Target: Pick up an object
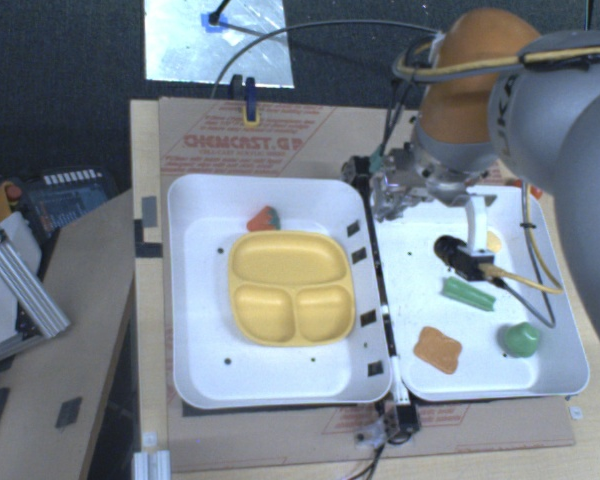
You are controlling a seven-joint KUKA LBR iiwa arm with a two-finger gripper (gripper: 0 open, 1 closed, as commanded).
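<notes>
My gripper (388, 200) hangs over the far left corner of the right bin (412, 268), close to the divider between the bins. Nothing shows between it and the bin floor. In that bin lie a green oblong block (468, 294), a green round piece (521, 339) at the near right, and a flat orange-brown slice (438, 349) at the near left. A small pale yellow piece (493, 240) peeks out to the right, partly hidden by the robot's bracket. All of these lie nearer to the camera than the gripper.
The left bin (195, 298) holds a yellow divided plate (288, 286) in its middle. A small orange and green piece (264, 219) lies just behind the plate. The grey arm (550, 108) covers the right bin's far right corner.
</notes>
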